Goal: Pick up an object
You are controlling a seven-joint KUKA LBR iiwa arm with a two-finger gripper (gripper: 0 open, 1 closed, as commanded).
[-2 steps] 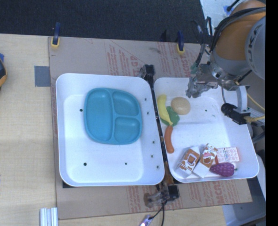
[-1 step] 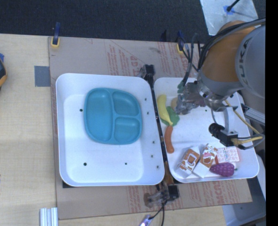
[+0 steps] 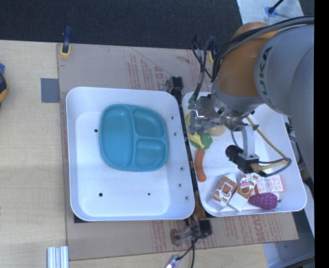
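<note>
The bench is pale wood, overlaid with brown cardboard beneath both bins; dark carpet lies beyond. The left bin holds a blue divided plate. The right bin holds an orange sausage, a yellow-green toy, snack packets and a purple cluster (all toys). The gripper sits low at the bin's far-left corner, just above the yellow-green toy; its opening cannot be judged.

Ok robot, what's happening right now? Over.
Gripper low in right bin, over yellow-green toy. Orange carrot just beside. Nothing seen held.
</note>
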